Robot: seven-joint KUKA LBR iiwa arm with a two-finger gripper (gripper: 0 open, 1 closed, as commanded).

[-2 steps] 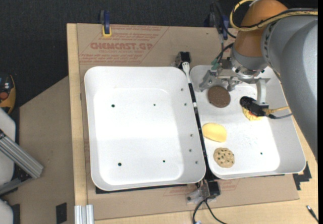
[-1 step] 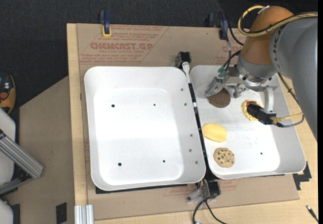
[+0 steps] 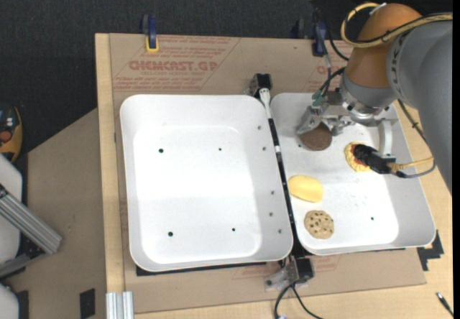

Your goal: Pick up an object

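My gripper (image 3: 323,126) hangs low over the back left part of the right bin (image 3: 402,228). Its fingers (image 3: 307,122) stand spread apart, so it is open. A brown round object (image 3: 315,140) lies right under and in front of them, touching or nearly touching the gripper; its back edge is hidden. A yellow lump (image 3: 305,188) rests near the bin's left wall. In front of the lump lies a speckled cookie (image 3: 318,224). An orange-yellow ring (image 3: 353,156) sits to the right of the brown object, partly covered by a black part of the arm's cabling.
The left bin (image 3: 144,116) lies beside the right one, with a black divider strip (image 3: 275,152) between them. The arm's grey body and orange band (image 3: 381,30) fill the back right. Clamps (image 3: 150,30) hold the cardboard base at the back.
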